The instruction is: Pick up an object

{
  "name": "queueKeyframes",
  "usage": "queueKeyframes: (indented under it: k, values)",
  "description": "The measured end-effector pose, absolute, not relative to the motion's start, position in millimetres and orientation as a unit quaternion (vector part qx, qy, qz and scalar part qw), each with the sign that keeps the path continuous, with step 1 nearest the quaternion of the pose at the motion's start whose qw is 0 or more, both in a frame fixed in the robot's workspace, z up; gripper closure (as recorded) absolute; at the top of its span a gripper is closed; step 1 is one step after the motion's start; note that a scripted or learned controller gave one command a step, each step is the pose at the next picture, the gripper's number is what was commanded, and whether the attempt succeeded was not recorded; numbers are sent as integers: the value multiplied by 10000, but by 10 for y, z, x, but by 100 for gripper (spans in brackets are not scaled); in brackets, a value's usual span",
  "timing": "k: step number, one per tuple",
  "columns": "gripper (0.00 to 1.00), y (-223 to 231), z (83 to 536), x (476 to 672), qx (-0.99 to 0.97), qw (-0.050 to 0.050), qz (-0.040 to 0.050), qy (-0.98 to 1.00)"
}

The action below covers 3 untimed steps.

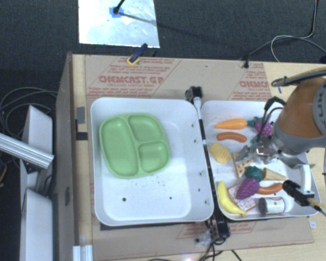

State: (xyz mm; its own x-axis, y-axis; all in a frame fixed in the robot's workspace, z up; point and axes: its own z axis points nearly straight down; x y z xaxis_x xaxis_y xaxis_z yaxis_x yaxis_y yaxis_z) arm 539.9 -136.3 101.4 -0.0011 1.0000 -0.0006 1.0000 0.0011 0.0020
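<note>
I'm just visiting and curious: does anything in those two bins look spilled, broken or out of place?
Nothing stands out. The green plate lies flat in the left bin, and the toy food, like the banana and carrot, lies loose in the right bin.

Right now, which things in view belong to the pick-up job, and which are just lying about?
Job:
hand
carrot
sausage
banana
purple grapes
right bin

Lying about:
green divided plate
left bin
foil sheet

We are seeing the desk (152,72) covered with brown printed cardboard. Two white bins are sitting on it side by side, the left bin (176,200) and the right bin (212,110), touching along their inner edges. A yellow-and-blue clip (137,55) is lying near the far edge.
</note>
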Motion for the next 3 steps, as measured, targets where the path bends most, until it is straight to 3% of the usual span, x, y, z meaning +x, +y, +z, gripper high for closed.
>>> queueKeyframes:
  k: [1,2,3]
  values:
    - [0,-1351,841,5107,7065,3,0,7077]
    - [100,-1347,951,5121,7061,12,14,7081]
    - [100,-1634,1680,5148,7069,21,7,7073]
